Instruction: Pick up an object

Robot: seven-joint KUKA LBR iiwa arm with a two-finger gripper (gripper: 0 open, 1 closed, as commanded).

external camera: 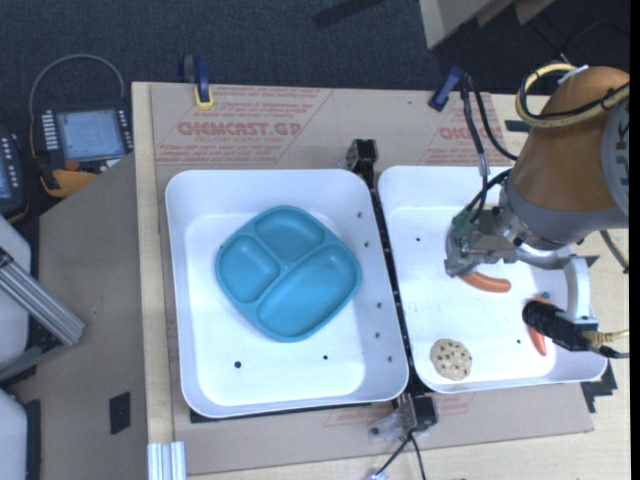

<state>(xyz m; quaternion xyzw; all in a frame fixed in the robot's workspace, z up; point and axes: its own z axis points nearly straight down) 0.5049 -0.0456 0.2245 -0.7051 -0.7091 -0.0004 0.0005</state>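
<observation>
Two bins: shallow white trays side by side, left bin (190,298) and right bin (420,198), a black divider strip between them.
Left bin: one blue plastic divided plate (288,271), three compartments, lying flat near the middle, well clear of every wall.
Right bin, near edge: round speckled cookie (451,358), alone, open floor around it.
Right bin, middle: orange toy sausage (486,282), lying crosswise, just under the gripper (468,253).
Claw: hovering over the sausage's left end; whether it is spread or pinched, cannot tell from here.
Handling: sausage looks light, smooth, likely to roll; best pinched across its narrow middle.
Room: free floor to the sausage's left; a small red piece (539,340) crowds the right wall.
</observation>
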